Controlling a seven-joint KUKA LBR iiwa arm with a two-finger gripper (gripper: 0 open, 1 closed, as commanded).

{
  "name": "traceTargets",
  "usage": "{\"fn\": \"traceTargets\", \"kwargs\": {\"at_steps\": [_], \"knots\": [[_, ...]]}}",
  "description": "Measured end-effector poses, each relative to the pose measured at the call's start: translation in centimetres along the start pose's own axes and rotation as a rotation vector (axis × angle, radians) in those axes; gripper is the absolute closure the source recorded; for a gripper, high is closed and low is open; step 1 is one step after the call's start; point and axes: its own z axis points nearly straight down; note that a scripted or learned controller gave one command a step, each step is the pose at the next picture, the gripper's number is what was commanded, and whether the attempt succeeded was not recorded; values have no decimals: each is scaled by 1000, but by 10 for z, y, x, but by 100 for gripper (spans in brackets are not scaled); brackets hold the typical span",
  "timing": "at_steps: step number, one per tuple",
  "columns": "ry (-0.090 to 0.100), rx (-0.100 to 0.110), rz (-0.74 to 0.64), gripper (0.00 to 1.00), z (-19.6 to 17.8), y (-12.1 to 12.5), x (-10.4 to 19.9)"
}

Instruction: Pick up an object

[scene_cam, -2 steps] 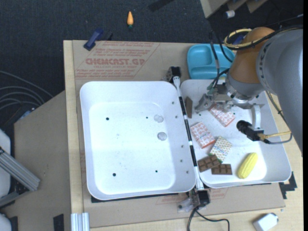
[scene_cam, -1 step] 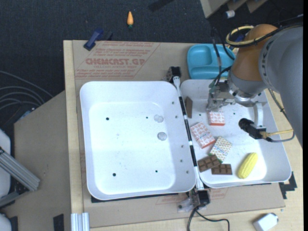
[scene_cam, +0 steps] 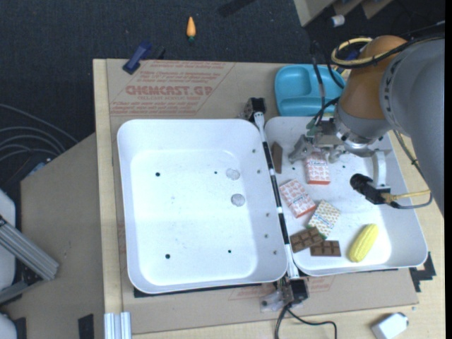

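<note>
Arm: the grey arm [scene_cam: 417, 83] comes in from the right edge of the view and bends down over the right bin, its orange band [scene_cam: 367, 83] sitting just above the wrist.
Claw: the claw [scene_cam: 318, 147] hangs low over the back part of the right bin, just above a red-and-white packet; how far it is open cannot be told, and nothing can be seen gripped in it.
Surface: the surface [scene_cam: 176, 83] is a tan board with red printing near its back edge, and it carries both bins side by side.
Left bin: the left bin [scene_cam: 191, 203] is white and shallow, with a few small dark dots and two greyish round marks on its floor.
Right bin: the right bin [scene_cam: 402, 253] is white and holds all the loose things.
Blue tray: a blue tray [scene_cam: 300, 90] lies behind the right bin, partly under the arm.
Floor: dark carpet [scene_cam: 70, 20] lies around the surface, with cables at the left.
Corn: a yellow corn cob [scene_cam: 364, 242] lies near the front right of the right bin.
Packets: one red-and-white packet [scene_cam: 317, 171] lies below the claw, a second packet [scene_cam: 296, 198] near the middle divider, and a checked packet [scene_cam: 325, 218] just in front of that.
Chocolate: two brown chocolate pieces [scene_cam: 314, 244] lie at the front, touching each other.
</note>
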Motion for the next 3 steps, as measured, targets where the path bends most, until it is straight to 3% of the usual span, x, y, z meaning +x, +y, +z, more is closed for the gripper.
{"fn": "traceTargets", "kwargs": {"at_steps": [1,2,3], "knots": [[0,-2,-1,100,-10,1,0],[0,-2,0,0,-10,1,0],[3,2,2,0,11,-23,7]]}}
